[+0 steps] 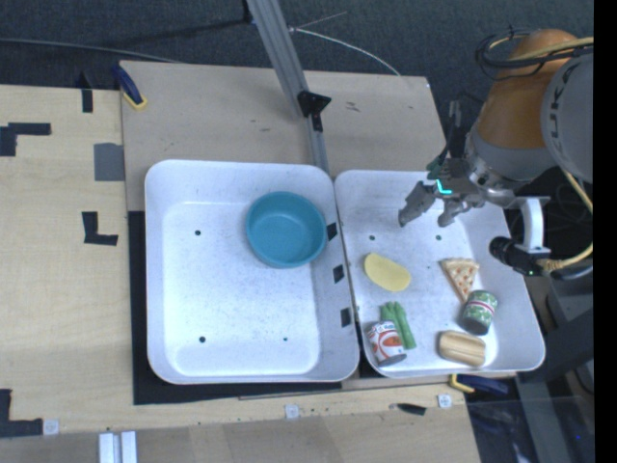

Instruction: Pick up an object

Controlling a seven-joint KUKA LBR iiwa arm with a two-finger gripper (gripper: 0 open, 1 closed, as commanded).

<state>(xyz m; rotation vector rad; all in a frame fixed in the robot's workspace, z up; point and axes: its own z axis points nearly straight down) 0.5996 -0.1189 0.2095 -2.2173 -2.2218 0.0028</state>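
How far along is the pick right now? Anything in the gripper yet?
Nothing looks picked. The gripper hangs open above the right bin, with nothing between its fingers. The yellow piece, pizza slice, green can, bread roll, red can and green vegetable lie in that bin; the blue bowl sits in the left bin. Descending, closing and lifting remain.

bowl (285,229) in left bin (183,287), pizza slice (462,278) and cans (387,341) in right bin (366,201)
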